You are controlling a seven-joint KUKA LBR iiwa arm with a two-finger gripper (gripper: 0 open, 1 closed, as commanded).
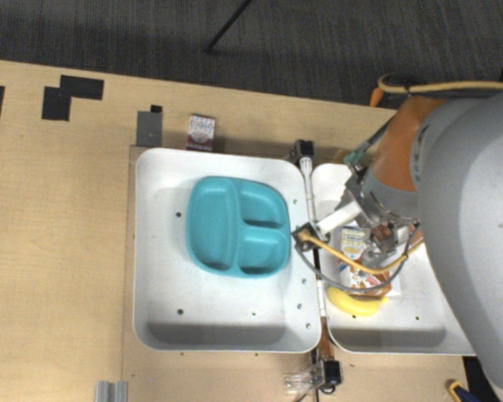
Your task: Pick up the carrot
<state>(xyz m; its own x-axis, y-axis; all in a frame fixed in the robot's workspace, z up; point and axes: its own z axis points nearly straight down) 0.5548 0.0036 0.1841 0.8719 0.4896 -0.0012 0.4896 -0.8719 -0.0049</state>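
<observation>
Room for moving is lying mostly in the left bin (153, 318), where a teal divided plate (237, 227) is sitting near the middle and bare white floor is running all around it up to the rim. The right bin (414, 327) is looking much tighter: the grey arm (478, 220) is reaching in from the right and covering most of its floor, leaving a bare strip along the near edge. The gripper (376, 239) is hanging over the left part of this bin, close to the wall between the two bins; whether it is open or closed cannot be told. Beside it a small printed packet (352, 242) is lying, and a yellow rounded thing (354, 303) is lying nearer the front wall. The carrot is not being made out with certainty; the crowded spot under the gripper is hiding too much.
</observation>
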